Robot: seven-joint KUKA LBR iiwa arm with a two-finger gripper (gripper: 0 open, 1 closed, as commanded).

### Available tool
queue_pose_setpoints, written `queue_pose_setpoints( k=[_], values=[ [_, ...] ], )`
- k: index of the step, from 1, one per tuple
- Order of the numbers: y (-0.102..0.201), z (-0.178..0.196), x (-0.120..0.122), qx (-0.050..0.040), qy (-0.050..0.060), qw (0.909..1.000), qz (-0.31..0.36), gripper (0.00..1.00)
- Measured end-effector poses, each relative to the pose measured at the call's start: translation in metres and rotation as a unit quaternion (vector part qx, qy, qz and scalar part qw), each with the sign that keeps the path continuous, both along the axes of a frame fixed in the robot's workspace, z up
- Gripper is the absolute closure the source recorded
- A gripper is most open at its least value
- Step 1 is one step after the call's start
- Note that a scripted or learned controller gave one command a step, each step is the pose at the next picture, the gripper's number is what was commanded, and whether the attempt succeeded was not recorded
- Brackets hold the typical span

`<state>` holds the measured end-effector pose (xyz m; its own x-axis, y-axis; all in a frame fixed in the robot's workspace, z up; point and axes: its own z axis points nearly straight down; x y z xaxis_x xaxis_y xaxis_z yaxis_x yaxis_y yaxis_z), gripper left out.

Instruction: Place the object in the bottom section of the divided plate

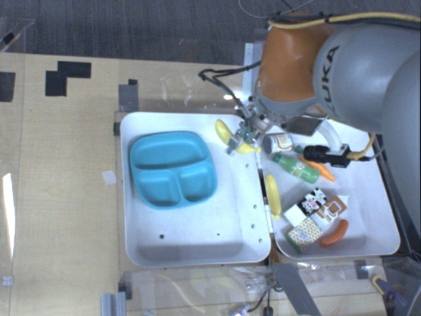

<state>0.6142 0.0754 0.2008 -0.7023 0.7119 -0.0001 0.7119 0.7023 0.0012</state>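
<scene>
The gripper [242, 137] hung just right of the blue divided plate [173, 168], beside a yellow banana [227, 134]. Its opening could not be told, nor whether it held the banana; the plate's sections lay bare, awaiting delivery.

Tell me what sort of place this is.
Probably a robotics lab bench set up for pick-and-place trials. A grey arm reaches over two white bins: one holds a blue divided plate, the other toy food such as a carrot. Cables trail across the floor behind.
</scene>
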Motion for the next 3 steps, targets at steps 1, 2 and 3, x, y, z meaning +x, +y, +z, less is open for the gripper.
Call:
queue_pose_setpoints(
  k=[1,2,3],
  values=[
    [0.056,-0.029,0.021,0.0001,-0.001,0.9939,0.11,1.0],
    [0.141,0.029,0.016,0.0002,-0.002,0.9835,0.181,1.0],
    [0.141,0.029,0.016,0.0002,-0.001,0.9836,0.18,0.0]
  ],
)
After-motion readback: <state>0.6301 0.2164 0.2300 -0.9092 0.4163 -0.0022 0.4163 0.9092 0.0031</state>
